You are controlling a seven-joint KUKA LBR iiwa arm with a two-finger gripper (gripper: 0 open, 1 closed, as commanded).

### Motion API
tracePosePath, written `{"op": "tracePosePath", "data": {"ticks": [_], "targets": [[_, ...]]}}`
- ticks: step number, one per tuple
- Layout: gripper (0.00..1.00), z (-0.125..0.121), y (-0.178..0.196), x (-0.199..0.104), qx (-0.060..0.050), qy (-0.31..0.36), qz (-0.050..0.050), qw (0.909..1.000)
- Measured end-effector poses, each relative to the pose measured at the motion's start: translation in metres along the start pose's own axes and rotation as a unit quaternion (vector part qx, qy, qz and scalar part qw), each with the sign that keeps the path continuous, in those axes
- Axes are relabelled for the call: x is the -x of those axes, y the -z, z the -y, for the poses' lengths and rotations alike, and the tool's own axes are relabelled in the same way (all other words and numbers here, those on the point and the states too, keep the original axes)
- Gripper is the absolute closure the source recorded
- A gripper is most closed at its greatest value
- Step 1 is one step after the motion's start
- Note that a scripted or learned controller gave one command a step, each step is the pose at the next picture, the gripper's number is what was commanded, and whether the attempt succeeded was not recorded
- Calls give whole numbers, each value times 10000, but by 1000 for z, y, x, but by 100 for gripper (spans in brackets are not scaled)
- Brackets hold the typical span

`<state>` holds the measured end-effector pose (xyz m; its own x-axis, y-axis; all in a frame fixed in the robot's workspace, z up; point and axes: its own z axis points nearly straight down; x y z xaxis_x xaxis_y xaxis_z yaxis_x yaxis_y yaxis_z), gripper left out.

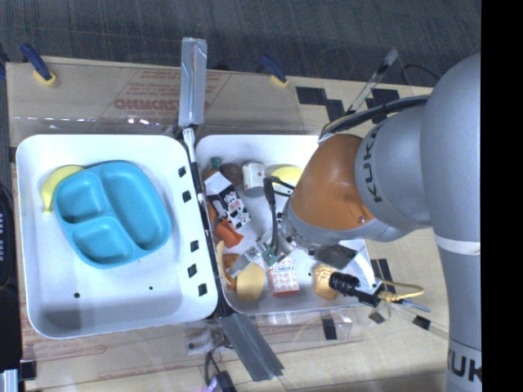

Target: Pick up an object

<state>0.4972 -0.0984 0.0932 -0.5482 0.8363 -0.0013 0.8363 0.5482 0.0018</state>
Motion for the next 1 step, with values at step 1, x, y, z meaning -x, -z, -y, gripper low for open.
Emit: {"op": "tracePosePath", "data": {"ticks": [1], "targets": [[0, 10, 100, -18, 1, 154, 2, 9999]]}}
